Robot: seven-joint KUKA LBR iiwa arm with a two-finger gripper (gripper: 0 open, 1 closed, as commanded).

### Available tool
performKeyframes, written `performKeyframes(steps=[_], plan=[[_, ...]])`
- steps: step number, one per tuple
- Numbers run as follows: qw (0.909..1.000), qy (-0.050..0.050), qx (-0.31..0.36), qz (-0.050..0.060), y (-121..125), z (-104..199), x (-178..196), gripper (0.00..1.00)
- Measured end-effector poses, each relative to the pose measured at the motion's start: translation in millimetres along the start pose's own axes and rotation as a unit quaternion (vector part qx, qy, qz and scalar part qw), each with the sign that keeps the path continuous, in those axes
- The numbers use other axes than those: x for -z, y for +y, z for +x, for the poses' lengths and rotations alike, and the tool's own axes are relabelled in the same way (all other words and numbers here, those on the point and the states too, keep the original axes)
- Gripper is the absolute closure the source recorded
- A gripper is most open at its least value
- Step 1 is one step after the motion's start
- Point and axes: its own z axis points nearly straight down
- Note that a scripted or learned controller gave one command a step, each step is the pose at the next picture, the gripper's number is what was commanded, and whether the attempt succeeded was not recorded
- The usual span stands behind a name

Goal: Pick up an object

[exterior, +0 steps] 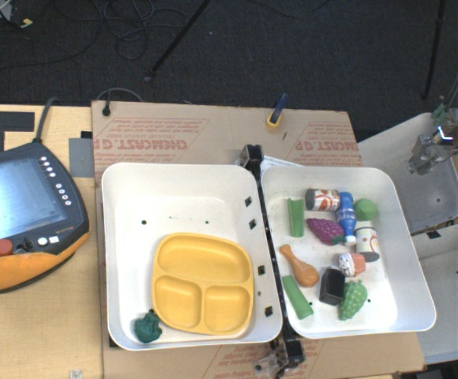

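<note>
Cardboard covers the desk under two white bins. Small toys crowd the right bin (407,235), nearest the arm's side; a green stick (295,217) lies lengthwise, top to bottom. Pincer state: I cannot tell.

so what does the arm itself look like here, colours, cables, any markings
A small grey metal part with a pale blue spot, at the right edge past the right bin, may belong to it. It is too small and blurred to tell cables or markings.
</note>
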Motion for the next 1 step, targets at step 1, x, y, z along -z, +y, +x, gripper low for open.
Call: performKeyframes(steps=[1], plan=[[1.0,0.0,-0.001,0.0,-0.2,-1.5,9.6,1.0]])
